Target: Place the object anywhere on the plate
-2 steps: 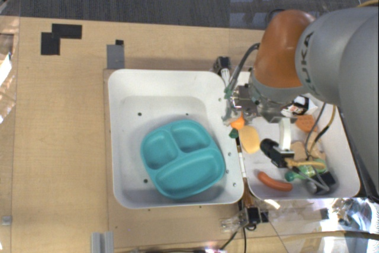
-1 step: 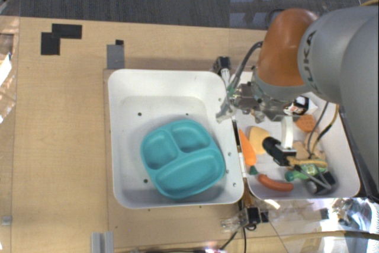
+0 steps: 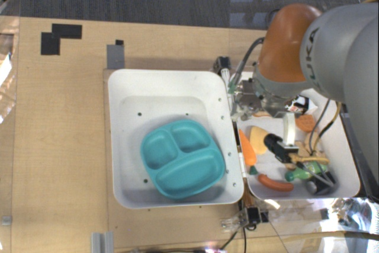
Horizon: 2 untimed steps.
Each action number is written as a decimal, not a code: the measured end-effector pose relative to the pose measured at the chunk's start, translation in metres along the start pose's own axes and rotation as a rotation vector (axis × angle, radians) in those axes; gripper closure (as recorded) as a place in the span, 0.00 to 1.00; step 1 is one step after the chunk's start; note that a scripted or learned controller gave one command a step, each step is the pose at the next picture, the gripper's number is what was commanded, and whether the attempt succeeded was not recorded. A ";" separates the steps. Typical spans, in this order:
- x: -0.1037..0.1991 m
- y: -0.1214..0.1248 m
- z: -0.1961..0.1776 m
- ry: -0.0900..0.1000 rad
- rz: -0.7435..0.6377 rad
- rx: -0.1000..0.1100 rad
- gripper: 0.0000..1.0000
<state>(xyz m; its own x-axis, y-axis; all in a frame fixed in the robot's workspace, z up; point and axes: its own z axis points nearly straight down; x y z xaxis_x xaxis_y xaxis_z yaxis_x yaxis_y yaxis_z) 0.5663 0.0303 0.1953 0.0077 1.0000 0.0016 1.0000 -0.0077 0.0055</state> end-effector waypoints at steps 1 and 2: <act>0.056 -0.057 -0.019 0.003 -0.020 0.003 1.00; 0.053 -0.057 -0.018 0.000 -0.014 0.003 0.00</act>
